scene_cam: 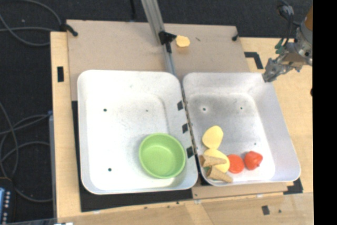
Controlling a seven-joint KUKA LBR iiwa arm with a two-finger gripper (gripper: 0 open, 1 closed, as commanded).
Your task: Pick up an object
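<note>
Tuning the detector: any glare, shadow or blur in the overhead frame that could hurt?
Camera view: lighting even and diffuse; right bin shows a dull grey smudge on its floor, no hard glare; green bowl casts barely any shadow; the whole frame is slightly soft; gripper at the right edge is small and blurry, so its state is unreadable; the dark floor swallows cable detail.

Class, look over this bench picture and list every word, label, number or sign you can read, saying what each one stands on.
None: no readable text stands anywhere in the camera view.
The left bin, the right bin and the green bowl bear no lettering.
The black marks on the bench are plain tape strips, not characters.
The tool shows no label that can be made out.
</note>
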